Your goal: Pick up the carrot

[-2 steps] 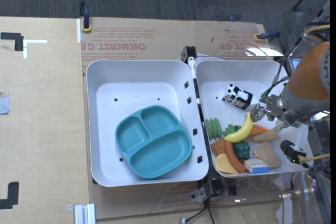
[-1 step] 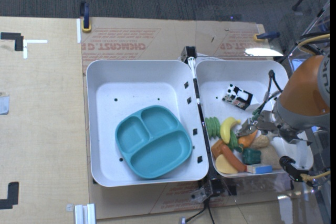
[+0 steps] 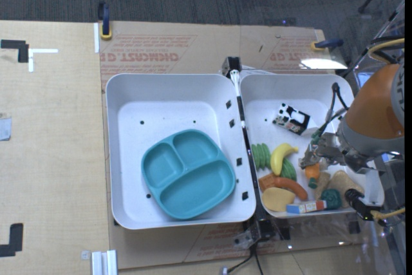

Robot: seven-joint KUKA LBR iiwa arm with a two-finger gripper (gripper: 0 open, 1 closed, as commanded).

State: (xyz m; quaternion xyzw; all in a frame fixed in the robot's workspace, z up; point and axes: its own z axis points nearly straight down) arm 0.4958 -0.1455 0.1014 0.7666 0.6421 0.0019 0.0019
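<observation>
Your hand [image 3: 313,163] sits low at the right of the frame, inside the right bin [image 3: 257,90], and you cannot tell from here how it is set. A small orange piece [image 3: 312,171] lies right under it; what that piece is cannot be made out.

The carrot [image 3: 283,185] lies to the lower left of the hand, a long orange-red shape running aslant across the bin floor. It touches a tan piece [image 3: 278,199] below it, and a banana [image 3: 282,157] and green pods [image 3: 261,156] lie just above it.

Expect a light, stiff plastic toy with a smooth, tapering skin that may slip. Take it across its thick middle, where neighbours crowd least.

A marker [image 3: 309,207] lies along the bin's lower wall. The left bin [image 3: 122,93] holds a teal plate [image 3: 159,203].
</observation>
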